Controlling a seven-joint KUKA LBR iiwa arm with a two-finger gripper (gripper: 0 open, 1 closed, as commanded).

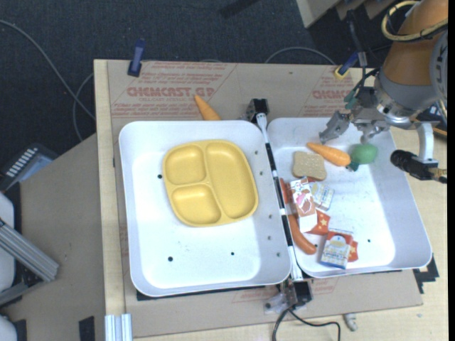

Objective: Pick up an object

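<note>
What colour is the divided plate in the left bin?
Yellow: the divided plate shows best in the camera view.

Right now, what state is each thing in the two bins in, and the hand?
Yellow tray: flat in left bin, compartments bare.
Carrot: lying on its side, right bin.
Bread slice: flat, beside carrot.
Green object: resting at carrot's tip.
Sausage: lying along right bin's left wall.
Snack packets: flat, overlapping.
Hand: open above right bin's far end, holding nothing.
</note>
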